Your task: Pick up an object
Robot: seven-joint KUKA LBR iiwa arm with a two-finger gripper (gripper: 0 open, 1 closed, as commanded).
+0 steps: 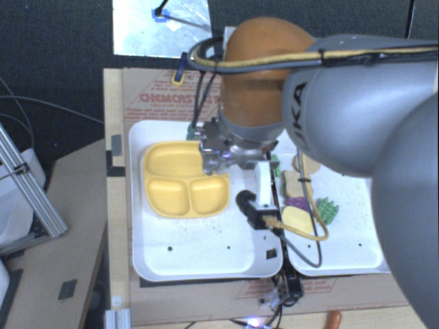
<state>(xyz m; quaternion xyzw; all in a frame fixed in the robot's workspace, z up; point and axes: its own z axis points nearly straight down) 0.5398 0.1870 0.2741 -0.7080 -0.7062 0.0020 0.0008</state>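
1. In the camera view, the grey arm (357, 88) reaches in from the right and hangs low over the left bin (206, 259).
2. The gripper (218, 155) sits at the right edge of the yellow divided tray (182, 180), which lies in the left bin; I cannot tell its state.
3. Small toys (309, 208) lie in the right bin (350, 249).
4. I judge the step is the approach; next it must close firmly on the tray rim, then lift.

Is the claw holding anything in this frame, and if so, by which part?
Cannot be told. The claw sits low at the right edge of the yellow divided tray in the left bin, with nothing visibly gripped.
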